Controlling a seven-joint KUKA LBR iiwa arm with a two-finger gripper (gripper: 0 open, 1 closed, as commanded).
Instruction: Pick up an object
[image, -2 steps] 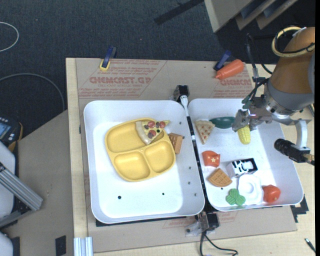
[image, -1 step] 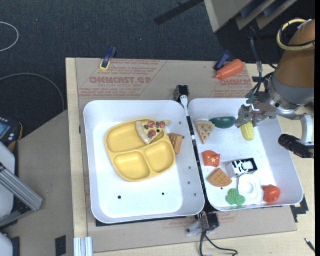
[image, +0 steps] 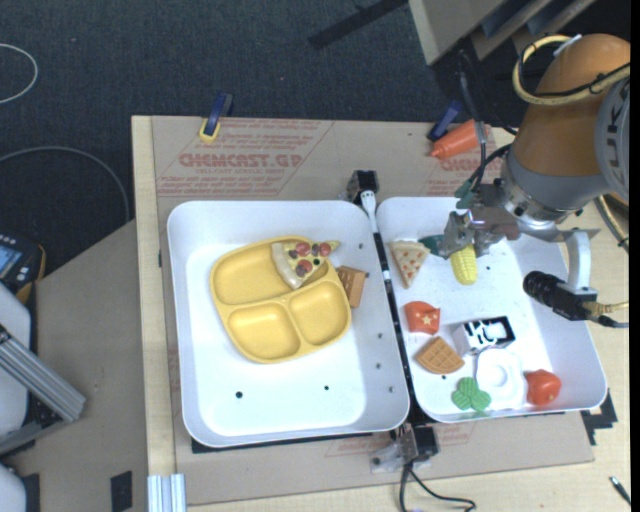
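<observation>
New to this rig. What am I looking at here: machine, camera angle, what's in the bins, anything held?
One fixed camera looks down at a slant on a bench with two white bins. The grey and orange robot arm reaches in from the right; its gripper hangs over the right bin, right at a toy corn cob. Whether it grips the cob cannot be told. That bin also has a sandwich wedge, waffle, fried egg and broccoli. The left bin holds a yellow divided plate with a pizza slice on it.
</observation>
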